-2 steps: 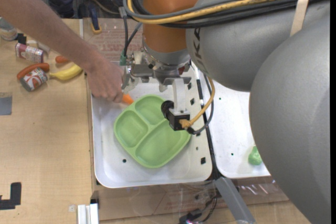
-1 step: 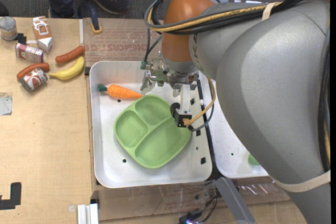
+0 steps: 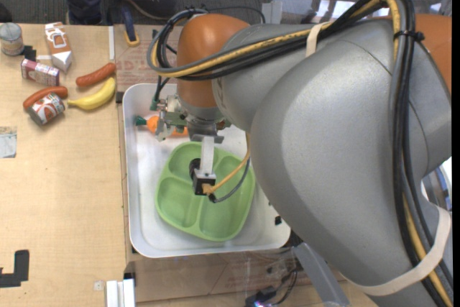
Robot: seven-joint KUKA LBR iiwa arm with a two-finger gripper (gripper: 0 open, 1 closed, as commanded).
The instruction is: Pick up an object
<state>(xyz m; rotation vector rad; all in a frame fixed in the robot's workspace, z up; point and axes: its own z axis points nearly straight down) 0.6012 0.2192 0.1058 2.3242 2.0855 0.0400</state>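
In the white bin lies a green divided plate. A small orange carrot with a green end rests at the bin's far left, just beyond the plate. My gripper hangs low over the bin's far part, right beside the carrot and above the plate's far rim. The orange wrist band and the grey arm cover most of it from above. I cannot make out anything held.
The grey arm hides the right side of the bench. On the wooden bench left of the bin lie a banana, a red sausage, a tipped can, a small carton and a tin.
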